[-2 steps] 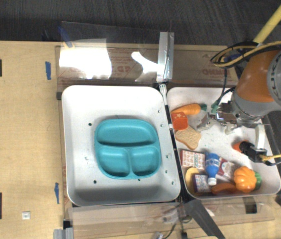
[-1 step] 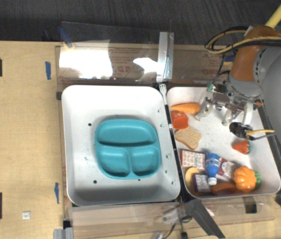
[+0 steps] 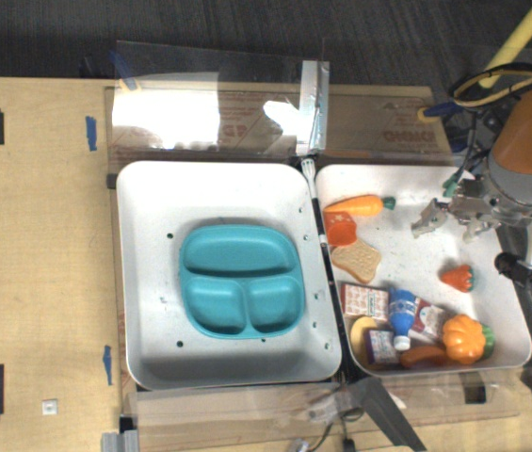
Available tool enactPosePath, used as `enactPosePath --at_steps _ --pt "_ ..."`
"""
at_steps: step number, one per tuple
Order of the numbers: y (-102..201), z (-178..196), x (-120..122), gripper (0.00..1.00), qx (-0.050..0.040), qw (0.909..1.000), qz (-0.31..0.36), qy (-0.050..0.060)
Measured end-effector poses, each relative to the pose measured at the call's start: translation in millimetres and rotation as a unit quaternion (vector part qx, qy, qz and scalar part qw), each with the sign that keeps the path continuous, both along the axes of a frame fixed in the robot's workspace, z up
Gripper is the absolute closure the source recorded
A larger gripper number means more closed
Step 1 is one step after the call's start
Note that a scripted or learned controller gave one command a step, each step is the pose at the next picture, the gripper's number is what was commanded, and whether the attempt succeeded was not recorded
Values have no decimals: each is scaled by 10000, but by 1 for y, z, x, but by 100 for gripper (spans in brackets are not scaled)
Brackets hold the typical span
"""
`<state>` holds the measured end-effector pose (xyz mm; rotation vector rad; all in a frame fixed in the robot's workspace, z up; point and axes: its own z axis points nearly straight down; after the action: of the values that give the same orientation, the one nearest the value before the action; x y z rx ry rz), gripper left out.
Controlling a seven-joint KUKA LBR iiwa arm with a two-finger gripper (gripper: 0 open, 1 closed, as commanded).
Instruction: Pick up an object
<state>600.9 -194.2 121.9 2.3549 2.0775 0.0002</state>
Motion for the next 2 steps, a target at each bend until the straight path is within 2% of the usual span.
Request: enactPosePath --at_steps 1,2 --pt "29 -34 61 0 -6 9994 -313 131" --pt "51 -35 0 0 1 9997 227 -15"
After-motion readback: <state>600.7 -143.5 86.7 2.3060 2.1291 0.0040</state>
